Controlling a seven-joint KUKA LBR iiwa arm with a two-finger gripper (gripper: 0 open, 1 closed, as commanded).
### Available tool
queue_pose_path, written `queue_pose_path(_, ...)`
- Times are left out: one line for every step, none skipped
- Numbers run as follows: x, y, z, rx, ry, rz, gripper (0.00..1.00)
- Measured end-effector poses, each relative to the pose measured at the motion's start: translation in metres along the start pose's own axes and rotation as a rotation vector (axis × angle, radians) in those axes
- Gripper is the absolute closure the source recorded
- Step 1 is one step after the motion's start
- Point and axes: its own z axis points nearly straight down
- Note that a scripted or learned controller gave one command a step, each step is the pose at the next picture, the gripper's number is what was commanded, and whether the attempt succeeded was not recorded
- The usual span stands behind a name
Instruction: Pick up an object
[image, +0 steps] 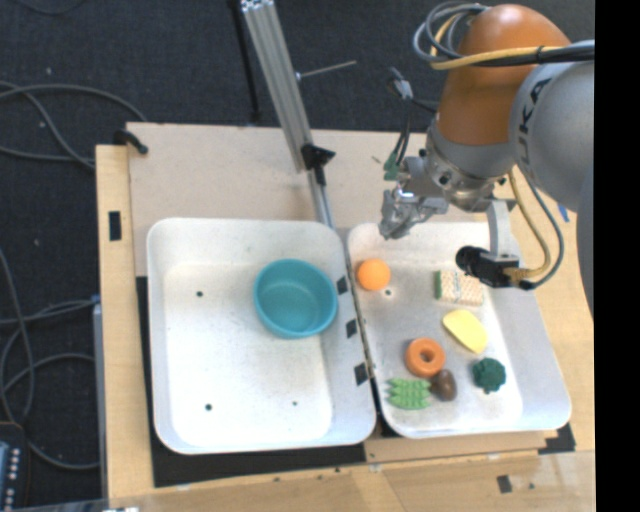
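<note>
My gripper (396, 222) hangs over the far left corner of the right bin (530, 345), above and slightly right of an orange ball (373, 274). Nothing shows between its fingers. Further into that bin lie a pale wafer block (458, 288), a yellow wedge (466, 330), an orange ring (425, 356), a brown lump (443, 384), a green leafy piece (407, 393) and a dark green broccoli piece (489, 374). A blue bowl (295, 297) sits upright in the left bin (200, 400).
A slanted metal post (290, 100) rises behind the bins, its base near the gap between them. The arm's orange band and grey body (500, 80) fill the upper right. Cables (520, 260) hang over the right bin's far edge.
</note>
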Motion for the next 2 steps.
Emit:
queue_pose_path(0.043,-0.012,0.016,0.001,-0.002,0.002,1.0)
queue_pose_path(0.084,-0.022,0.026,0.001,-0.002,0.002,1.0)
